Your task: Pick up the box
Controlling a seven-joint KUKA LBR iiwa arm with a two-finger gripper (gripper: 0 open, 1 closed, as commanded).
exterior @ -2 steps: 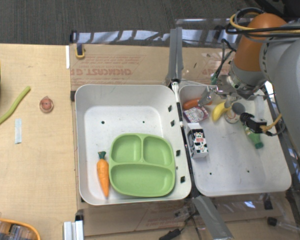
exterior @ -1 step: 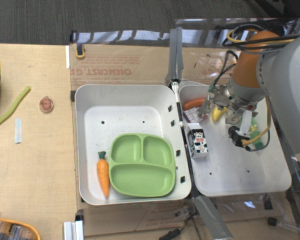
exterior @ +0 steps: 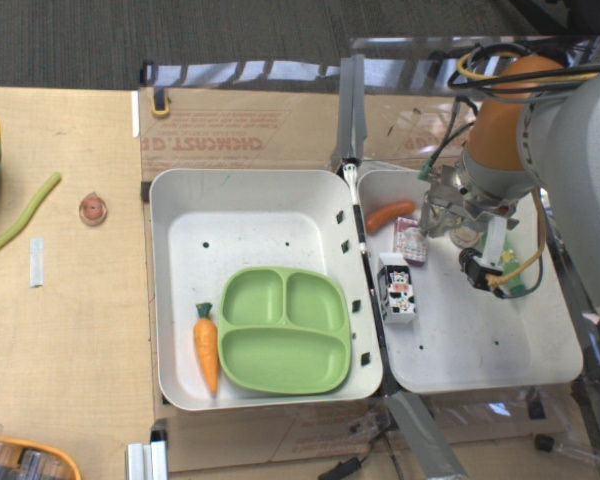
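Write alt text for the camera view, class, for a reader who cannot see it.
A grey robot arm reaches from the right over the right white bin, which holds a small cow-print box, a hot dog and a small packet. The left white bin holds a green divided plate with a toy carrot beside it.

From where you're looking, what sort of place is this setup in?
Most likely a robotics lab bench for pick-and-place tests. Two white bins sit on taped cardboard, holding toy items such as a carrot and a green divided plate. The arm's hand hangs over the right bin, by a small box.
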